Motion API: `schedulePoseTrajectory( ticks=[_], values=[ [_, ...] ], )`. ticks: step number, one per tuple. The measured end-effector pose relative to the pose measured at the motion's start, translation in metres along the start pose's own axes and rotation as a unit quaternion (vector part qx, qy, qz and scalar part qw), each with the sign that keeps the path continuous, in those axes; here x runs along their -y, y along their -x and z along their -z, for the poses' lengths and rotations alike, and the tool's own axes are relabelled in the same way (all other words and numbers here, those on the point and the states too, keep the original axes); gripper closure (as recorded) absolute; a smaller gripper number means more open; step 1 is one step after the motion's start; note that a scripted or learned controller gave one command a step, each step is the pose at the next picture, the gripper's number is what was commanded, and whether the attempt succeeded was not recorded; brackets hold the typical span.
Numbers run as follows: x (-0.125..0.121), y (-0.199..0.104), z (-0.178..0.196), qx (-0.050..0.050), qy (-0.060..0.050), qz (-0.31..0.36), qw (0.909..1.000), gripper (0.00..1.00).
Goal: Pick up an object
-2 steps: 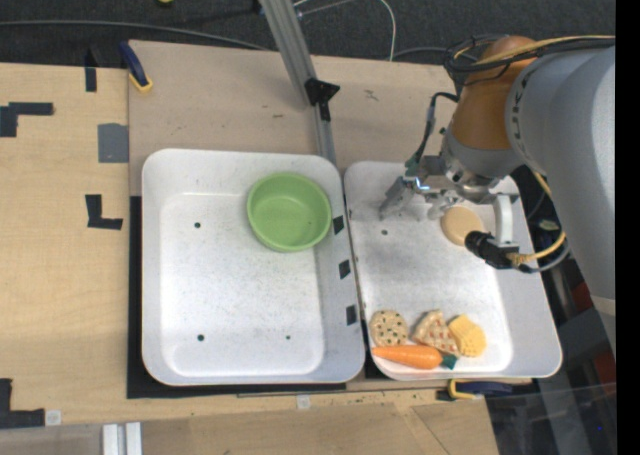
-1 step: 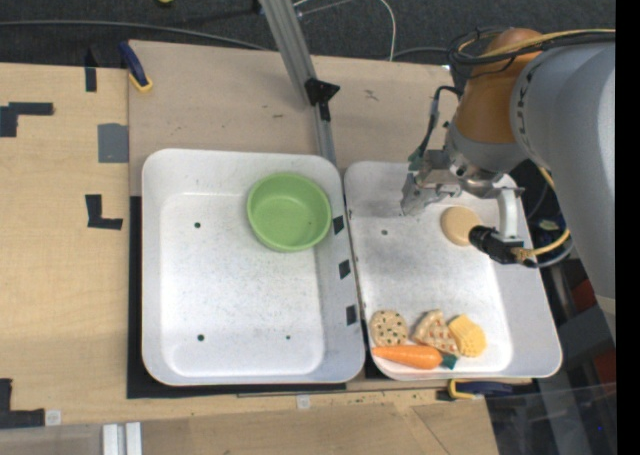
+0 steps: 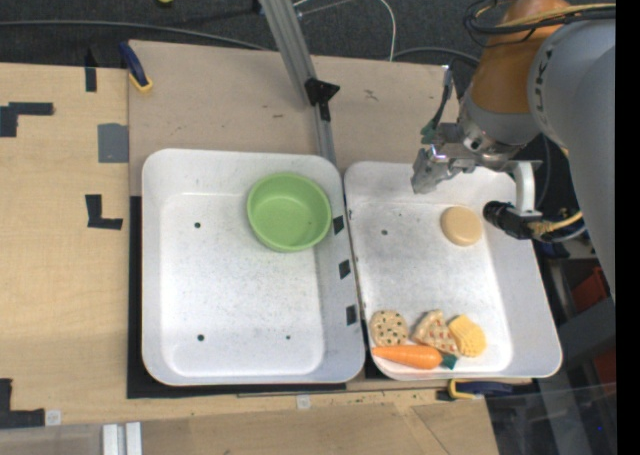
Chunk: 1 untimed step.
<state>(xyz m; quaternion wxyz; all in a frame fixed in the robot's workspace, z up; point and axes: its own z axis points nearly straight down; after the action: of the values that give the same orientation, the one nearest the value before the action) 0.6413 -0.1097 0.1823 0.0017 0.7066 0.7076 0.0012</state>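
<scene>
Two bins, green bowl (image 3: 289, 211) left, tan disc (image 3: 461, 226) near end effector (image 3: 430, 175), grip state unclear

1. The table (image 3: 60, 273) looks like pale wood or board, matt, with strips of dark tape stuck on it.
2. The left bin (image 3: 160, 243) and the right bin (image 3: 520, 313) look like white plastic, smooth, slightly glossy at the rims, their floors speckled with fine dark marks.
3. The green bowl (image 3: 289, 210) looks like smooth plastic with a soft sheen.
4. The round tan piece (image 3: 461, 225) has a matt, even surface.
5. The carrot (image 3: 407, 356), cookie (image 3: 388, 327) and corn (image 3: 467, 335) look like moulded plastic toy food, the corn bumpy.
6. The claw (image 3: 432, 169) looks like bare grey metal.
7. The slanted pole (image 3: 285, 23) looks like brushed metal.
</scene>
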Motion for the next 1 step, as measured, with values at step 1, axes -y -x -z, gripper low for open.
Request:
schedulePoseTrajectory(
  ticks=[1],
  values=[
    [-0.0009, -0.0004, 0.0336, 0.000, -0.001, 0.000, 1.0000, 1.00]
  ],
)
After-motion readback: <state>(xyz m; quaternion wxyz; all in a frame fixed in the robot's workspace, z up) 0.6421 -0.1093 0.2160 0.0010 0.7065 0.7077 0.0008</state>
